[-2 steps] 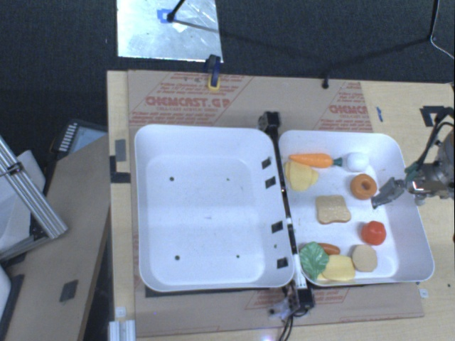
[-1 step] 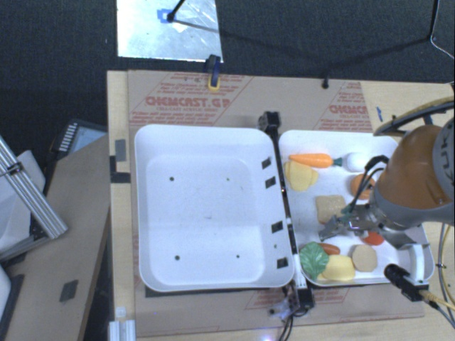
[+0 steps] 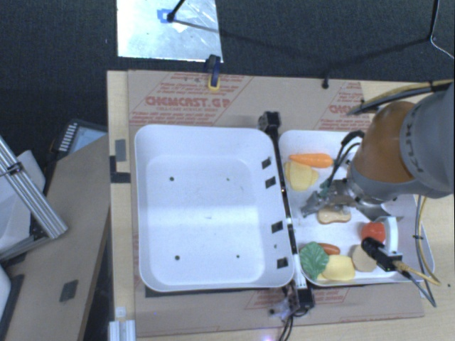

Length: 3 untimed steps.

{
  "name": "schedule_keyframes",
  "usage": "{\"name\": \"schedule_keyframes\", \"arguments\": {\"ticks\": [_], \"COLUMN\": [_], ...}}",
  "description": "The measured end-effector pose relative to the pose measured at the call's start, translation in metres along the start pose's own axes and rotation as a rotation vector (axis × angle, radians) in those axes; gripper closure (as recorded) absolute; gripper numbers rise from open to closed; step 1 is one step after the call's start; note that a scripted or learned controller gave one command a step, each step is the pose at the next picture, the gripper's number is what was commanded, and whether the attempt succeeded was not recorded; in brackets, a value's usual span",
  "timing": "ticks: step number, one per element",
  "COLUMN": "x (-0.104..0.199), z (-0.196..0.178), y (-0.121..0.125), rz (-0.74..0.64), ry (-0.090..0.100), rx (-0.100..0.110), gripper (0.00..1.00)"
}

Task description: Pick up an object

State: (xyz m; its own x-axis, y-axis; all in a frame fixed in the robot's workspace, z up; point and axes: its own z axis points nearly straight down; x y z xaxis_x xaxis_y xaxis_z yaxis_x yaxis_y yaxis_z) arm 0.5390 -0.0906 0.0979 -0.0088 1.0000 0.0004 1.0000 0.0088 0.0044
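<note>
My gripper (image 3: 321,202) hangs low over the middle of the right bin (image 3: 405,206), reaching in from the right. Directly beneath and slightly right of it lies a tan, flat bread-like piece (image 3: 334,217); whether they touch is unclear. An orange carrot (image 3: 311,160) lies at the bin's far side with a pale yellow piece (image 3: 301,177) beside it. A red tomato-like piece (image 3: 372,231) sits to the right. Along the near edge are a green leafy piece (image 3: 313,258), a small orange-red piece (image 3: 329,249), a yellow piece (image 3: 340,268) and a beige round piece (image 3: 363,260).
The left bin (image 3: 207,204) is beside the right one, split from it by a ridge with black clips (image 3: 274,183). Both rest on a cardboard sheet (image 3: 234,98). The arm's grey and orange body (image 3: 398,148) covers the right bin's far right corner. Cables (image 3: 419,261) trail at the right.
</note>
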Motion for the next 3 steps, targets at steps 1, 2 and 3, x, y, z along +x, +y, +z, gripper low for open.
{"name": "schedule_keyframes", "arguments": {"ticks": [1,2,3], "x": [-0.029,-0.005,-0.007], "z": [0.014,0.013,0.002], "y": [-0.028,0.020,0.019], "rz": [0.010,0.001,0.004], "ry": [-0.001,0.000,-0.001], "rx": [0.006,-0.001,-0.001], "gripper": [0.00,0.00,1.00]}}
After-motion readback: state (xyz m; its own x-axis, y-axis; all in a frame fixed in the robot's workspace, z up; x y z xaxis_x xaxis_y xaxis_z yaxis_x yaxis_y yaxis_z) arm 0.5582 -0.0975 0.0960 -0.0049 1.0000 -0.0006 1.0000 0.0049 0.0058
